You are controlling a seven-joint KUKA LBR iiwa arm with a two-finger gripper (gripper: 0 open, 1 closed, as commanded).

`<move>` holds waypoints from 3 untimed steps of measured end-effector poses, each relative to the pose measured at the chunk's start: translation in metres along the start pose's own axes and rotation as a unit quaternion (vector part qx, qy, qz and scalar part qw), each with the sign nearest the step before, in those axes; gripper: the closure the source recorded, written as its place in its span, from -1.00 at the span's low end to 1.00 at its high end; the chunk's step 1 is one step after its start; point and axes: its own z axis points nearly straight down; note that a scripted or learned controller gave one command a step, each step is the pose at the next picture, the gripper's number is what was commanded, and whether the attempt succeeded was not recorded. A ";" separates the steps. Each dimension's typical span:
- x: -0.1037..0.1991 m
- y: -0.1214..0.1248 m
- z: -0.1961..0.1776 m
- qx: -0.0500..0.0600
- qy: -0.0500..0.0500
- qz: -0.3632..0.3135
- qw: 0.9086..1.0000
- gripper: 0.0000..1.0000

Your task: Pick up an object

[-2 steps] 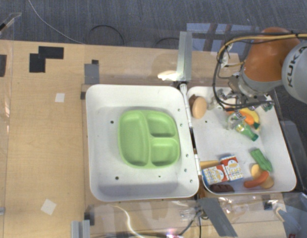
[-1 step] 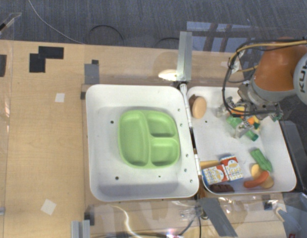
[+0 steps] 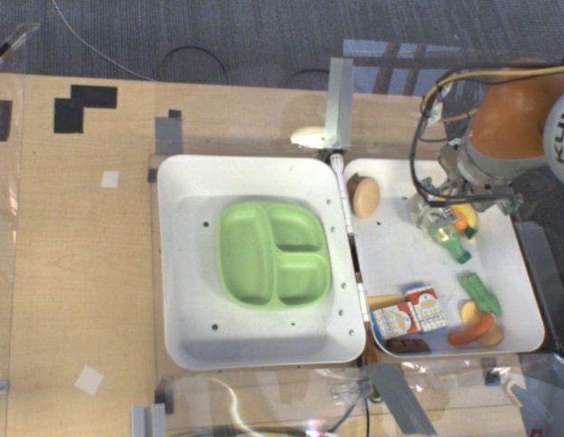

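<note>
The right bin [image 3: 391, 253] holds several small items. A tan egg-shaped piece [image 3: 365, 196] lies at its back left. A green bottle-like toy [image 3: 450, 242] and a yellow and orange toy [image 3: 464, 218] lie at the back right. My gripper [image 3: 434, 213] hangs right over these two, under the orange wrist band [image 3: 509, 121], and touches or nearly touches the green toy. A green vegetable [image 3: 479, 292], two small cartons [image 3: 409, 315], a red and orange piece [image 3: 473, 333] and a dark brown piece [image 3: 405, 344] lie along the front.
The left bin [image 3: 186, 335] carries a green divided plate [image 3: 273, 253] in its middle. A metal post [image 3: 339, 103] stands behind the seam between the bins. Cables [image 3: 418, 153] loop off the wrist above the right bin's back edge.
</note>
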 end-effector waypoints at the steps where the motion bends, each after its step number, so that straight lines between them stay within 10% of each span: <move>1: -0.019 -0.004 -0.173 0.003 0.001 0.009 1.000 1.00; 3: -0.055 0.039 -0.313 -0.002 0.006 0.159 0.987 1.00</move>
